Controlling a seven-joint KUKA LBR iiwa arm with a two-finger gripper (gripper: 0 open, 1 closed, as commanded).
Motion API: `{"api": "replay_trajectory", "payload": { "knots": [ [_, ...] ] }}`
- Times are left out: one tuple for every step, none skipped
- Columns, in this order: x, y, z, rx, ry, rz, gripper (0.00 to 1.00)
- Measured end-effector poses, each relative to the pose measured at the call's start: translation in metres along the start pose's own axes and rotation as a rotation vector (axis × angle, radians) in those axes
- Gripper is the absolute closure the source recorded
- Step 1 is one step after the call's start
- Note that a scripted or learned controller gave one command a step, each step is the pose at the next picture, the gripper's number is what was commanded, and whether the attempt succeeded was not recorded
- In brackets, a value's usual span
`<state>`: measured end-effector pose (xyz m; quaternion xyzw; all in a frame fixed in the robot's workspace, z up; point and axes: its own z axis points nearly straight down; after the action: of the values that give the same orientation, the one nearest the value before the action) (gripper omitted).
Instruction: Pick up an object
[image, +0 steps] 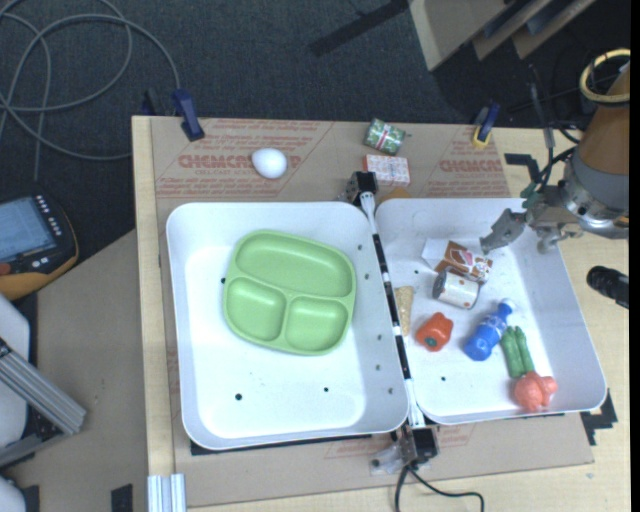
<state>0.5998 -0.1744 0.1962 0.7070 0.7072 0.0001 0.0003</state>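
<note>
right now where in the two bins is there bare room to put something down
Left bin: a bare strip along the near edge, below the green plate. Right bin: bare floor at its far edge, between the wall and the carton, under the gripper. It is crowded mid-bin and near right: orange toy, blue bottle, carrot.

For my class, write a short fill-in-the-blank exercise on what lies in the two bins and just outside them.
1. The green divided plate lies in the ____ bin.
2. The blue bottle lies in the ____ bin.
3. The white egg rests on the bench, ____ both bins.
4. The plate has ____ compartments.

Missing words: left; right; outside; three
</note>
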Motion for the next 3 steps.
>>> {"api": "replay_trajectory", "payload": {
  "knots": [
    [0.038,-0.04,0.112,0.002,0.001,0.0,0.0],
    [-0.026,0.008,0.109,0.0,-0.001,0.0,0.0],
    [-0.025,0.009,0.099,-0.003,-0.002,0.0,1.0]
  ]
}}
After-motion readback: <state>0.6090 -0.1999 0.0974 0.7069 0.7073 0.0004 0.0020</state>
